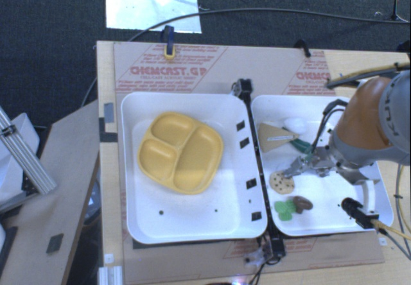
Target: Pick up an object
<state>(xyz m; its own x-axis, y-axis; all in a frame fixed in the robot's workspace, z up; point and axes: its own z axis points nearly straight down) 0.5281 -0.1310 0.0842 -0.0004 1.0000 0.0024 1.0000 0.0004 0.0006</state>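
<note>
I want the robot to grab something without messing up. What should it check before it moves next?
1. Gripper is over the right bin, where the small things lie: ok.
2. Cookie sits just below the gripper, close enough to try: ok.
3. Something already held between the fingers: cannot tell.
4. Green piece and brown piece touch each other, so picking one alone may be hard: not ok.
5. Yellow tray lies in the left bin, out of the way: ok.
</note>
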